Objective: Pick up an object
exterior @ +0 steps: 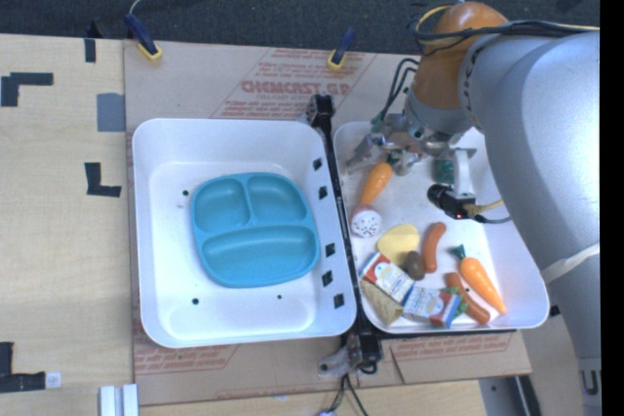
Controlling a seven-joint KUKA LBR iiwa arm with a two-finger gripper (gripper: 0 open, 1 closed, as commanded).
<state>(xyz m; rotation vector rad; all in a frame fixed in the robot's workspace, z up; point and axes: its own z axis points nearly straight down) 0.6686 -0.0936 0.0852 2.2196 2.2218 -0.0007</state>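
Approach step: gripper (pixel 390 149) sits low in the right bin (pixel 507 253), just above the upper carrot (pixel 375 180); finger gap can't be judged, nothing visibly held. Next move likely needs a descent centred on that carrot, then a close. Count: two bins, two carrots, one blue plate (pixel 255 229) in the left bin (pixel 156 209).

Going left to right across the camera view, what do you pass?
Left bin → blue divided plate → white ball → yellow piece → sausage → right-hand carrot.

Two white bins (pixel 161 209), one blue plate (pixel 255 229), two carrots (pixel 375 183).
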